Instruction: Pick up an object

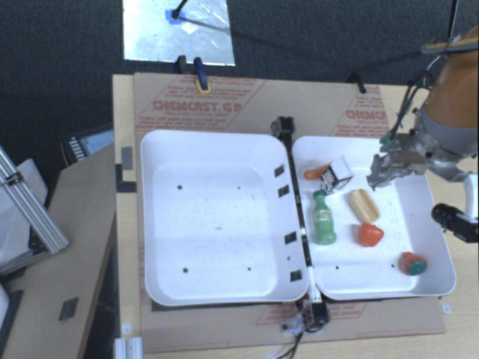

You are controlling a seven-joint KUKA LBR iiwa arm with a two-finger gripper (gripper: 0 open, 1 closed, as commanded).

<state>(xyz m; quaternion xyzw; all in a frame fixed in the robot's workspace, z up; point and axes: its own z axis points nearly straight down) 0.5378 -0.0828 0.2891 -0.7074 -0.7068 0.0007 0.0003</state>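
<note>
- Camera view: two white bins sit side by side on the table [247,92].
- The left bin [217,215] is on one side, and the right bin [434,275] holds all the little things.
- In the right bin there is a green bottle [323,219] near the middle wall.
- Just above the green bottle lie an orange carrot [316,173] and a small white box [340,173], and they touch each other.
- A tan bun [364,205] lies in the middle of the right bin.
- A red tomato [370,235] sits just below the tan bun.
- A red and green toy [412,263] sits near the bottom right corner.
- The arm comes in from the right, with its orange band [455,88] up high.
- The claw [382,176] hangs over the right bin, just above and to the right of the tan bun.
- I cannot tell how the claw is set, because it is too small and dark.
- Nothing shows inside the claw, so I think no toy is picked up yet.
- I think the step now is aiming at a toy, and the tan bun is the closest one.
- Next, I think the claw needs to slide a bit down and left over the tan bun, go down, and pinch it.
</note>
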